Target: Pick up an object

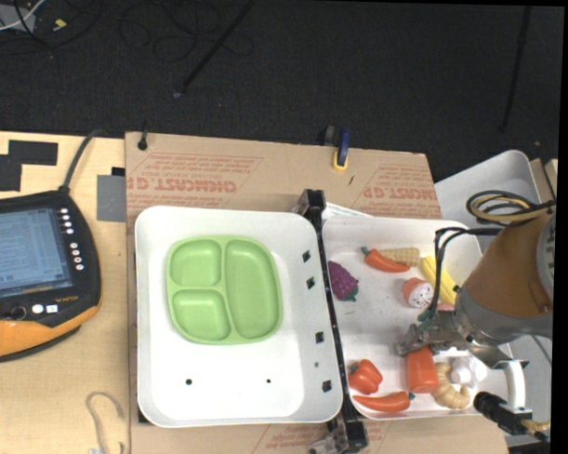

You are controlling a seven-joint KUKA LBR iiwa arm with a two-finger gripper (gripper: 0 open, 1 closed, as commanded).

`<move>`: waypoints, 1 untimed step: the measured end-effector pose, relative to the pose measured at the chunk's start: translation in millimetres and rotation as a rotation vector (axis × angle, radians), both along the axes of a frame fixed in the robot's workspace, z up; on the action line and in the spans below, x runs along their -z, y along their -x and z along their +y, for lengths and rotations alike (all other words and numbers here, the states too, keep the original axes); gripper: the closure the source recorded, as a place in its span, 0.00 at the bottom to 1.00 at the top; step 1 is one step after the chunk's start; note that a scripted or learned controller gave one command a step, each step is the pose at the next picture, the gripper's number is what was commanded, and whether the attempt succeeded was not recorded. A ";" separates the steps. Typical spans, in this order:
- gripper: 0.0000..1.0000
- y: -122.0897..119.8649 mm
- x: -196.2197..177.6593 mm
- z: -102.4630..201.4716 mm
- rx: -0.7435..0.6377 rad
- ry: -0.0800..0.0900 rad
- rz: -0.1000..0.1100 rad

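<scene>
Your orange toy block (421, 370) sat in the right bin (381, 236), near its front edge, right under the hand (427, 336). Couldn't tell if the hand had closed on it. A red pepper (364, 374) and a purple grape bunch (343, 280) lay nearby, green tray (223, 290) in the left bin (158, 375).

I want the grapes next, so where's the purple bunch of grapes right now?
The purple grapes lie in the right bin, at its left edge by the divider, left of the red pepper and the small ball.
</scene>
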State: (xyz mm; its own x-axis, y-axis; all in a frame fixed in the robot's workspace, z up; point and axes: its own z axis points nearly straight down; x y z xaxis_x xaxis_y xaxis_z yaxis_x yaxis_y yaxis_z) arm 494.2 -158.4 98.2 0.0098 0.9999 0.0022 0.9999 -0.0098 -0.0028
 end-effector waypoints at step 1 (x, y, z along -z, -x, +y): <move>1.00 4.5 -43.0 -3.3 -0.001 0.002 -0.003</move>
State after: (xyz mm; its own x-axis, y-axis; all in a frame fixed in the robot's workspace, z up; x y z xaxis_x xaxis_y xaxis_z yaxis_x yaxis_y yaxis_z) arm 489.8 -161.7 141.2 0.0084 1.0000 0.0001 1.0000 -0.0084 0.0004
